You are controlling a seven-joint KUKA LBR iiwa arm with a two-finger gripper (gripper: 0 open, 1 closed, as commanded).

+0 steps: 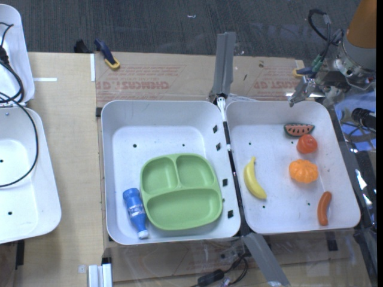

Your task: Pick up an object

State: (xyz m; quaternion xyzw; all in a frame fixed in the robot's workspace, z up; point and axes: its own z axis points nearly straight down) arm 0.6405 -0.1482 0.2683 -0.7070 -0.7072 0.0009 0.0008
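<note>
Grey hand above right bin's rim

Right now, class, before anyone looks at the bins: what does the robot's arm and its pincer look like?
The arm enters at the upper right: a broad orange band sits above a grey wrist section. Black cables loop beside it. The pincer is small, metallic grey, with thin dark fingers and a small touch of yellow and blue near its mount.
</note>
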